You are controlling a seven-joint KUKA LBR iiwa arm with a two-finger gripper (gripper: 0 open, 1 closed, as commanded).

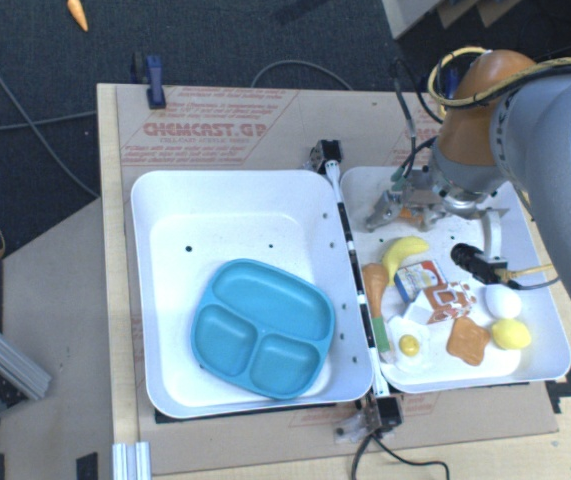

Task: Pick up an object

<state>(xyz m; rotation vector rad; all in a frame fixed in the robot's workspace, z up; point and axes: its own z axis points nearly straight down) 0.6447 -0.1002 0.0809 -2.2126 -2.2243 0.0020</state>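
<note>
My gripper [400, 211] hangs low over the far end of the right bin [555, 353], just above a yellow banana [405, 253]. Nothing shows in its grasp. Toward the near end lie an orange carrot [375, 286], a small blue and white carton [417, 278], a red and white packet [451, 301], a white egg [503, 301], a yellow lemon [511, 334], a brown bread piece [467, 340] and a fried egg [408, 345].
In the left bin [155, 208] lies a blue divided plate [261, 326]. The grey arm [555, 138] covers the right bin's far right corner. A blue clamp [153, 78] stands on the board behind the bins.
</note>
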